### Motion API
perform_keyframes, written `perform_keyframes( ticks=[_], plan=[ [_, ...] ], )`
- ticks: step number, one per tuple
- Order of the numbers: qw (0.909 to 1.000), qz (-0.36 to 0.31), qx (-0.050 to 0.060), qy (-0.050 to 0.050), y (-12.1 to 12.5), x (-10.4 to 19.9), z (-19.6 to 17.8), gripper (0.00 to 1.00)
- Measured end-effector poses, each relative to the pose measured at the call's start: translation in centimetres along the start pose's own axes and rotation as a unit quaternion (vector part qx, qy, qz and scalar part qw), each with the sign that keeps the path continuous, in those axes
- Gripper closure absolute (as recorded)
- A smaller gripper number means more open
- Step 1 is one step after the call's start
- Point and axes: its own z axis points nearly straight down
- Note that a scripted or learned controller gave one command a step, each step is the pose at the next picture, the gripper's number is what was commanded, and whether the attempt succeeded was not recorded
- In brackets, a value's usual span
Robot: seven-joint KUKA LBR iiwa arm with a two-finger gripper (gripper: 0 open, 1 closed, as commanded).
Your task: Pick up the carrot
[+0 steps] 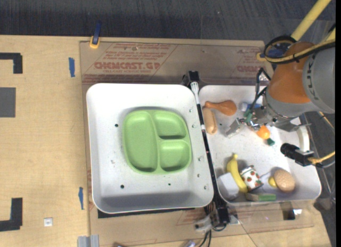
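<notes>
- Orange is spotted in the camera view: the carrot [262,132], a small orange piece with a green tip, is seen lying on the floor of the right bin [314,187], in its upper right part.
- The gripper [246,119] is found low over that same bin, at the end of the grey arm [319,83] with its orange band, reaching in from the right.
- The carrot is placed just beside the gripper, on its lower right, right under the edge of the wrist; it is not seen inside the grip, and whether it is being touched cannot be made out.
- Whether the gripper is open or closed cannot be told from here: the tip is lost in a clutter of dark and metallic parts.
- A tan drumstick [222,106] is noted just left of the gripper, near the bin's top edge.
- A sausage [209,121] is seen lying along the bin's left wall, below and left of the drumstick.
- Lower down, a banana [234,172] is seen, with a small white and red cup [250,176] just beside it on the right.
- A brown potato [283,180] is seen near the lower right corner, well apart from the carrot.
- In the left bin [104,134], a green divided plate [139,142] is seen lying flat in the middle.
- Both bins are seen resting side by side on the cardboard-covered bench [48,134].
</notes>
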Motion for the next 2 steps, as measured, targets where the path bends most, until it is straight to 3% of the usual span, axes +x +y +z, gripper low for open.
perform_keyframes(
  ticks=[1, 2],
  plan=[
    [1.0000, -0.001, 0.002, -0.001, -5.5, -5.4, 0.7, 0.00],
    [0.9993, 0.038, -0.001, 0.001, 3.3, -1.5, 0.8, 0.00]
  ],
)
